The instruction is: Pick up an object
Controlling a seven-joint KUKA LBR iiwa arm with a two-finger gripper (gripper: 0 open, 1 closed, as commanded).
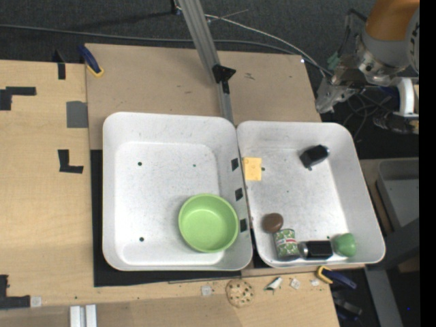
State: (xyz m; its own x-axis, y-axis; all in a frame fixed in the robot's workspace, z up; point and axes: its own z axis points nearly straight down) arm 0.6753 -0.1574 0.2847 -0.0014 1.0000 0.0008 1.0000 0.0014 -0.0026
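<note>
Bench (157,80): tan wooden top, with black tape marks along its left side and a slanted metal pole (202,39) crossing from the top down to the seam between the bins.
Left bin (136,142): shallow, white and speckled; it holds one thing, the green bowl.
Right bin (340,148): same make, touching the left bin along their shared edge; it holds all the small objects.
Arm (392,19): grey with an orange band, at the top right corner, above and outside the right bin's far right corner.
Gripper (328,95): hangs off the bench edge just beyond the right bin's far rim; whether its fingers are spread or closed cannot be told, and nothing is seen in them.
Green bowl (208,222): upright, mouth up, in the near right corner of the left bin.
Black block (314,156): the object nearest the gripper, lying in the far part of the right bin, well apart from it.
Black box (317,249): lies flat against the near rim, between the can and the green ball.
Can (285,243): small and green-labelled; its writing is too small to read.
Green ball (345,244): near right corner, just beside the black box.
Yellow card (253,168): by the left wall of the right bin; no legible print.
Brown disc (273,221): just beyond the can.
Cookie (237,292): on the bench, in front of the bins.
</note>
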